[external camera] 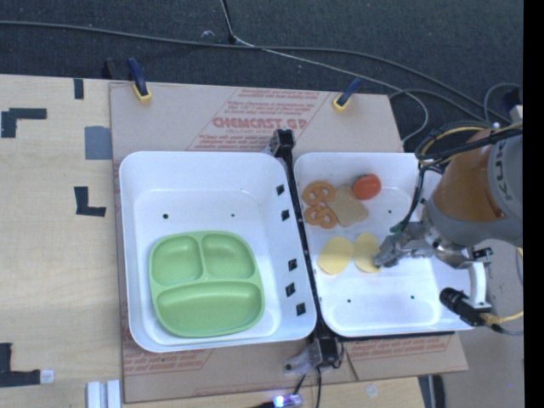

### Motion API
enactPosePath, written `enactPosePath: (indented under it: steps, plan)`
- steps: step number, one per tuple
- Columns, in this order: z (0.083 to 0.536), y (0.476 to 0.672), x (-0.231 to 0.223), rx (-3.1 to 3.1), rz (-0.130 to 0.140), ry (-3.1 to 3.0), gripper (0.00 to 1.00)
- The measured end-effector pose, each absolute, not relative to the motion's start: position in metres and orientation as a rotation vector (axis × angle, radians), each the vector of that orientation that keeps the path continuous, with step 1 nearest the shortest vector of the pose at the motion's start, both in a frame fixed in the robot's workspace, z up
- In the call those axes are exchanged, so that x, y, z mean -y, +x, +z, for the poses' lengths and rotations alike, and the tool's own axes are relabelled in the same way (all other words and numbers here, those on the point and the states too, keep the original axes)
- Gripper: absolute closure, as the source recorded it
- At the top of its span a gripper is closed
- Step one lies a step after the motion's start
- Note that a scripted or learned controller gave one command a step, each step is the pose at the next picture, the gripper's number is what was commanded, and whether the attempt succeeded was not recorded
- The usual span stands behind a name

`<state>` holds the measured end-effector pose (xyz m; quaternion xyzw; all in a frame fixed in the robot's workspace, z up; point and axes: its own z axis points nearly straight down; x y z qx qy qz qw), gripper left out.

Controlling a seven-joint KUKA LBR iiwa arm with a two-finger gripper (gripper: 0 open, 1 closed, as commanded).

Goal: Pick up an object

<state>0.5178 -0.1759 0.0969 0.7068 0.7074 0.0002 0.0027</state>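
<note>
I can't make out the fingers of the gripper (389,257): they blur into a dark mass over the edge of the yellow piece (367,253) beneath it. Behind the gripper, the arm (476,194) is cut off by the frame's right side.

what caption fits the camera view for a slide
KUKA arm's gripper low in the right bin beside yellow pieces, pretzel and tomato; green divided plate in the left bin.

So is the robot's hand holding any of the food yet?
It cannot be told. The hand is low in the right bin, right at the edge of a yellow piece, but the view is too blurry to show a hold.
</note>
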Motion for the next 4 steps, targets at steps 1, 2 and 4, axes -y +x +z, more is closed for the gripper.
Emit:
enactPosePath:
  steps: [1, 2, 4]
  plan:
    - [0.16, 0.519, 0.176, -2.221, 0.003, 2.217, 1.0]
    - [0.223, 0.52, 0.173, -2.22, 0.004, 2.215, 1.0]
    - [0.27, 0.533, 0.121, -2.229, 0.001, 2.214, 1.0]
